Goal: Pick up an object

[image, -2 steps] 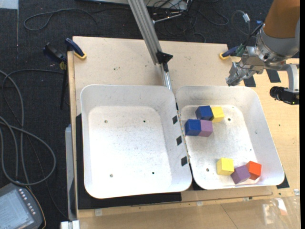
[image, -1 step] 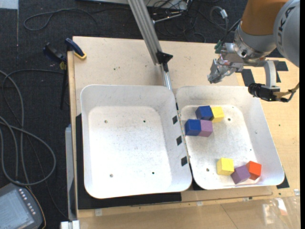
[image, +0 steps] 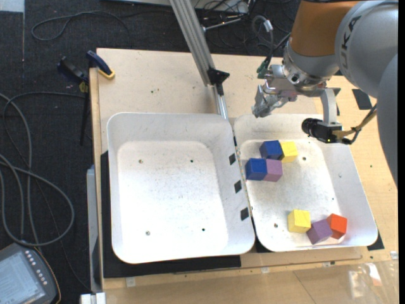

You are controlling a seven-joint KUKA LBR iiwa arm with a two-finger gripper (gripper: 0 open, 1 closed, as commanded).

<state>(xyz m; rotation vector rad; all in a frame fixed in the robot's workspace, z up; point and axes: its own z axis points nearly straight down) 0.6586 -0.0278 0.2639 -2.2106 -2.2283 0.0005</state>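
Nothing has been picked up yet: the gripper point(image: 261, 109) hangs above the far edge of the right bin point(image: 354, 189), and whether it is apart or together I cannot tell. The blocks all lie in that bin, a blue block point(image: 271, 149), yellow block point(image: 288, 151), second blue block point(image: 255, 168) and purple block point(image: 274, 169) clustered nearest, three more at the near end. Descent, grasp and lift all remain
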